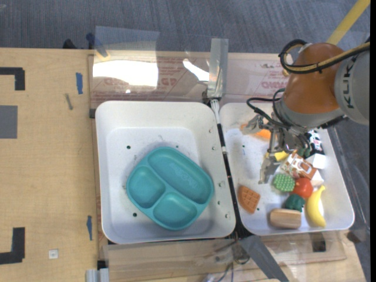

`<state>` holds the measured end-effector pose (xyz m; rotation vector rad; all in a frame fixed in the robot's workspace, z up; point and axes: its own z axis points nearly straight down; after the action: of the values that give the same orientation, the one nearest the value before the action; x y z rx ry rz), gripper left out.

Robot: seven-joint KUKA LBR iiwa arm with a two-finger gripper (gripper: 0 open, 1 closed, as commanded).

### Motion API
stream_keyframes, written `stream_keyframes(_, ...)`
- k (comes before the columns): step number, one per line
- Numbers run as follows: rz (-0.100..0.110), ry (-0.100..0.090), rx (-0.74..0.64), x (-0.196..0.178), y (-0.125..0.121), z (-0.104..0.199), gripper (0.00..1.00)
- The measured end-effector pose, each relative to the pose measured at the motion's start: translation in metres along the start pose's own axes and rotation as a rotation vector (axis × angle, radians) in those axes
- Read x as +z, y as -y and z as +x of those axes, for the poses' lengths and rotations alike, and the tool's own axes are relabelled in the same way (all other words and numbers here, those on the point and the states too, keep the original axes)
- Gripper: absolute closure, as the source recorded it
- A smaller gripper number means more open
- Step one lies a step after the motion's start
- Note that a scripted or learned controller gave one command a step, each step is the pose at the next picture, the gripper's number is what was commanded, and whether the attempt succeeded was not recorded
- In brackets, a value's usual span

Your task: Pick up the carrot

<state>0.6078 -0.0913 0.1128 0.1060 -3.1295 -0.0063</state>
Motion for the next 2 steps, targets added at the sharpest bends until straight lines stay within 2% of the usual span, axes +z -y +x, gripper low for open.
stream_keyframes(1, -0.001, -0.023, -0.011, 0.028, 0.027, -0.042, 0.0)
stream_keyframes(2, 0.004, 0.009, -0.011, 0.013, 0.026, -0.049, 1.0)
